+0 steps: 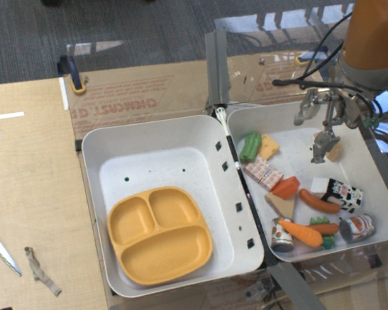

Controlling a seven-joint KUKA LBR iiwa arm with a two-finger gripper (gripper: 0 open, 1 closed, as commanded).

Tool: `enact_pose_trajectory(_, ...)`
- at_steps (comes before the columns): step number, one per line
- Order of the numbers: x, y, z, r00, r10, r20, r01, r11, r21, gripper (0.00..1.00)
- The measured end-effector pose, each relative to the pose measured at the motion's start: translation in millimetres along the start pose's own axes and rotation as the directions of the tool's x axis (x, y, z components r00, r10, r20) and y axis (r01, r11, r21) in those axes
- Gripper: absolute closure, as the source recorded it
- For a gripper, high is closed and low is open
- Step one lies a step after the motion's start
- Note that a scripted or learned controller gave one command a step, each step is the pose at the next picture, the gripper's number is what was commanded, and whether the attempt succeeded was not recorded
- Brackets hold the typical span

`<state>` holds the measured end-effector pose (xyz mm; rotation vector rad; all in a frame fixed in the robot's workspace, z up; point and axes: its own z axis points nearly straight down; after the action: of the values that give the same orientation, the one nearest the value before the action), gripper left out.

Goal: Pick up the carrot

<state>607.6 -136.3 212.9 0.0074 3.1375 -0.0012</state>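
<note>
The gripper (327, 140) is hovering at the right bin's (382, 181) upper right, fingers apart and gripping nothing. The carrot (304, 233) is lying at lower right; reaching comes next.

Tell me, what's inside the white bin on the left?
The left bin holds one yellow divided plate with three compartments, lying toward its near side. Whatever sits beneath the plate is covered, so that cannot be seen.
</note>
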Motion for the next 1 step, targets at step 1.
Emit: enact_pose_trajectory(1, 69.2, 20.7, 74.9, 1.000, 0.000, -0.002, 0.000, 1.000, 0.000, 0.00)
